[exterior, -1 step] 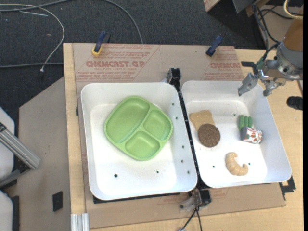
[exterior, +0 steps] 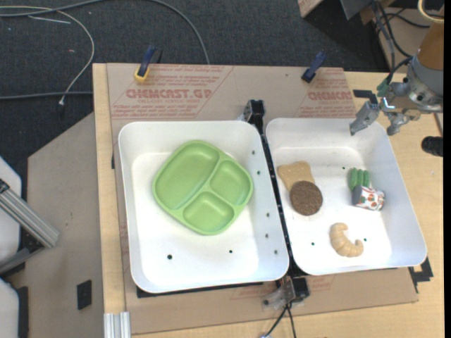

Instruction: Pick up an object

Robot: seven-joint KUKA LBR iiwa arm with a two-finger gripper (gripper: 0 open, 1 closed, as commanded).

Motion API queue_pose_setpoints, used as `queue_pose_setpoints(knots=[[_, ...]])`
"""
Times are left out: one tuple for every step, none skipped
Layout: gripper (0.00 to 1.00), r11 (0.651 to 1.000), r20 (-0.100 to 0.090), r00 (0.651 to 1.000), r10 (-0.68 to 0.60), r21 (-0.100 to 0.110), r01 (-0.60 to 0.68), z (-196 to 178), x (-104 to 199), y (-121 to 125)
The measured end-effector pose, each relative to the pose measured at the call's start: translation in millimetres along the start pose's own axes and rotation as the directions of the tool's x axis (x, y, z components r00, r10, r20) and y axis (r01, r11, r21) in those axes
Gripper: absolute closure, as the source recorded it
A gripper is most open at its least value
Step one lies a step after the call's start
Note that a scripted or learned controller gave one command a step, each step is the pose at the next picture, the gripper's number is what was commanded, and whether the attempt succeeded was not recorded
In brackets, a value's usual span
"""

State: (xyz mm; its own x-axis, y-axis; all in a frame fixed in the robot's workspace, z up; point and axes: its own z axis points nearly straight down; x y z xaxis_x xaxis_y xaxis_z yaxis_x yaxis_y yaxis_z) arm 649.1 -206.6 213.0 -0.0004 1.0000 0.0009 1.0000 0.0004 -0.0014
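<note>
Hovering above the right white bin's [exterior: 405, 210] far rim, my gripper [exterior: 380, 117] is spread wide, holding nothing. My likely target, the small green-and-white packet [exterior: 364, 189], lies near the right wall; it looks light and slippery, best pinched across its narrow middle.

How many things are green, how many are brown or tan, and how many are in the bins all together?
Green: 2, the green divided plate in the left bin and the green bundle.
Brown or tan: 3, the tan slice, the round brown patty and the croissant.
Red and white: 1, the small packet.
Total: 6
</note>
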Motion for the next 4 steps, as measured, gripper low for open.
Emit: queue_pose_setpoints(knots=[[0.00,1.000,-0.001,1.000,0.000,0.003,0.000,61,-2,-3],[0.00,1.000,-0.001,1.000,0.000,0.002,0.000,119,-3,-9],[0.00,1.000,0.000,1.000,-0.001,0.002,0.001,128,-2,-9],[1.00,1.000,0.001,1.000,-0.002,-0.001,0.002,115,-2,-8]])
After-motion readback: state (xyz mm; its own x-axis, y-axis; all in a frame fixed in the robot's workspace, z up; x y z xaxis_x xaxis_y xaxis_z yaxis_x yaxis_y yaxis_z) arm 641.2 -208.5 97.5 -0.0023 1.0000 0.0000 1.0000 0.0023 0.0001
